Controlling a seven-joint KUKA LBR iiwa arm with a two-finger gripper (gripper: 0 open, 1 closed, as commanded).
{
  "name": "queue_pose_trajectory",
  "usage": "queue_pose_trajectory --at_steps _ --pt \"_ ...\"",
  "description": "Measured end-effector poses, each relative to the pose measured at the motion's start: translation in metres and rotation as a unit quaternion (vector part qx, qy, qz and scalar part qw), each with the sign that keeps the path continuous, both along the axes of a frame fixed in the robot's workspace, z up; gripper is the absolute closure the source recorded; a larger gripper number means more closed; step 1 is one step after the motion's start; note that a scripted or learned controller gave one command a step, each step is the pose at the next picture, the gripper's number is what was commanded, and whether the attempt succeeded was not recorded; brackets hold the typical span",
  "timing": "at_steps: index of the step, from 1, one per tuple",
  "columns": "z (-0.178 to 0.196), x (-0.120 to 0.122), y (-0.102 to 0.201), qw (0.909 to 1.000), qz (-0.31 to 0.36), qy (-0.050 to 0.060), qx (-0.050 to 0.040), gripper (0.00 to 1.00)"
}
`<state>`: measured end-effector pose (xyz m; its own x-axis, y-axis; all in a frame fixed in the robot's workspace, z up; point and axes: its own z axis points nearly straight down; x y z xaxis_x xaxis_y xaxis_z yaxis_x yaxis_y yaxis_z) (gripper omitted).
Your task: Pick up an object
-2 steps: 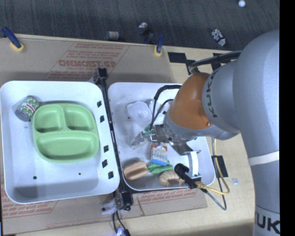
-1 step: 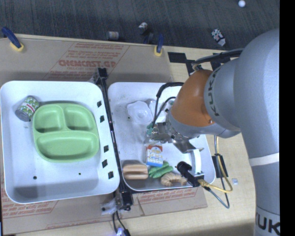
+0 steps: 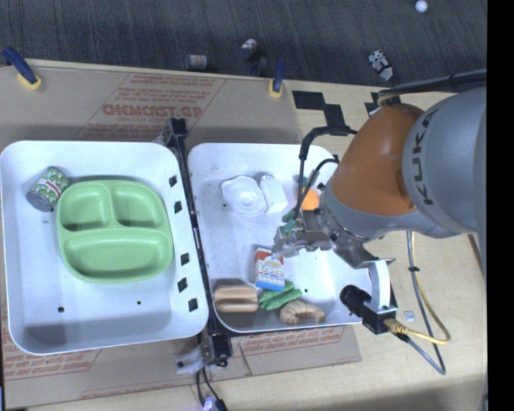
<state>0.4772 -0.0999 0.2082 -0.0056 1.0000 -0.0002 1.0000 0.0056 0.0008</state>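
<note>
1. While the gripper (image 3: pixel 289 240) hung low in the right bin (image 3: pixel 207 229), a small carton (image 3: pixel 270 270) lay just at its 7 o'clock, apart from it.
2. Whether it was released or clenched I could not tell; the wrist blurred into it, and it seemingly grasped nothing.
3. A good pick meant centring over the carton before descending, clear of the hot dog (image 3: pixel 236 297) and green pepper (image 3: pixel 280 298) at 6 o'clock.

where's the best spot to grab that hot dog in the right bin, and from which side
Probably across the middle of the hot dog, coming straight down from above. It lies flat and long near the right bin's front edge, with its long sides running left to right, so fingers closing front to back would span its narrow width. The green item lies against its right end, so stay clear of that end.
</note>
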Motion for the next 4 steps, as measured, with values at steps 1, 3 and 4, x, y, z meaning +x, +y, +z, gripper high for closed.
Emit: queue_pose_trajectory --at_steps 1,3,4 --pt "0.005 0.000 -0.023 1.0000 -0.001 0.000 -0.0002 1.00" --pt "-0.040 0.073 -0.081 1.0000 -0.001 0.002 0.0004 0.00" --pt "-0.112 0.003 -0.077 1.0000 0.000 -0.004 0.0008 0.00"
